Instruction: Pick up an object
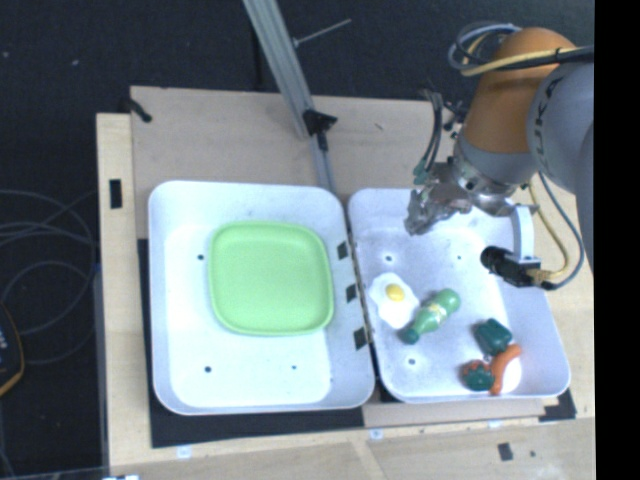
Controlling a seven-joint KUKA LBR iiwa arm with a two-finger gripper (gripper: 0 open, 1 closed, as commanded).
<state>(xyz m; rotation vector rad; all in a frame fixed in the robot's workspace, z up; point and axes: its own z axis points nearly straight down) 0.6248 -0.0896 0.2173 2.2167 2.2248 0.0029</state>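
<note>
While hanging over the bare upper stretch of the right bin (395, 238), well apart from the fried egg toy (392, 299), the green bottle (432, 314) just beside it and the orange-and-red pieces (497, 371) in the near corner, risks grasping nothing if sent straight down. Cannot tell whether the gripper (425, 211) is spread or pressed together. Could also merely shove egg and bottle, lying so close.

A green plate (271, 277) lies flat in the left bin (175, 218) — roughly centred.
</note>
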